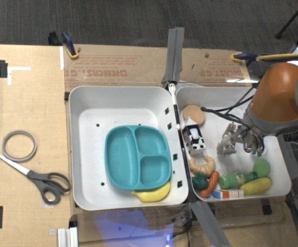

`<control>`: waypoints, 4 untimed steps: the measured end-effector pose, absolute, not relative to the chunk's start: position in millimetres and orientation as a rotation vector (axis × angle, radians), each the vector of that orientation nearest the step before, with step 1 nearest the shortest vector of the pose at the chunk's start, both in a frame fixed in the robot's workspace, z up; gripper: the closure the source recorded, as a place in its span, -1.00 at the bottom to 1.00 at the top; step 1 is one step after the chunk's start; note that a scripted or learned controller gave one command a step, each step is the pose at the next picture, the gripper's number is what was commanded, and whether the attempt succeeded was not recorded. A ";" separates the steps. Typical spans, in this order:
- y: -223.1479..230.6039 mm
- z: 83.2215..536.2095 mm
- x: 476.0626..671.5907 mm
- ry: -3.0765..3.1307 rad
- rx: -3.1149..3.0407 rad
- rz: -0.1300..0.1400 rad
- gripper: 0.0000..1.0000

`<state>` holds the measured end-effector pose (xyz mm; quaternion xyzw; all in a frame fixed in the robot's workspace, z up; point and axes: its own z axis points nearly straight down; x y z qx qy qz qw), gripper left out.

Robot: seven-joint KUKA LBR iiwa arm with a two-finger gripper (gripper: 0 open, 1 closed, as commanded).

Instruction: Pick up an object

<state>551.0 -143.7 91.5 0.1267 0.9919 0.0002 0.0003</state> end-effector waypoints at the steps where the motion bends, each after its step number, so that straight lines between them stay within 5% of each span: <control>1: -143.7 91.8 551.1 3.115 0.397 0.000 -1.00; 2: -219.6 203.6 538.8 3.123 0.300 -0.002 -1.00; 3: -221.6 93.0 573.5 3.134 0.110 -0.001 -1.00; 4: -221.6 92.2 510.4 3.134 0.173 0.000 -1.00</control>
